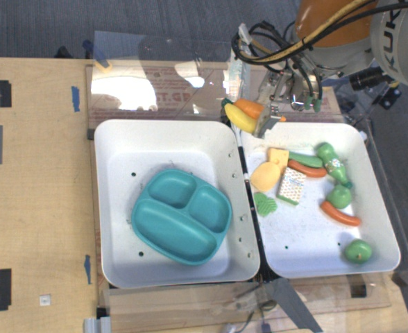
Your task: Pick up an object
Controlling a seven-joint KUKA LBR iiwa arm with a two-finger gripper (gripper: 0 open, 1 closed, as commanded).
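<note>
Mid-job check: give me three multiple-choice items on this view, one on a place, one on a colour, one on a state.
1. Where does the teal divided plate lie?
A. left bin
B. right bin
C. on the bench

2. What colour is the round fruit at the right bin's near corner?
A. red
B. green
C. blue

3. What is the gripper doing?
A. holding a yellow and orange toy
B. resting on the plate
C. holding a blue cup

Answers: 1 A, it sits inside the left bin. 2 B, it shows green. 3 A, the toy sits at its fingers above the bins' divide.

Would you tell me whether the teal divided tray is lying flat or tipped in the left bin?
Tipped: the teal tray rests in the left bin, skewed to its walls, its lower rim appearing raised. Its compartments hold nothing.
</note>
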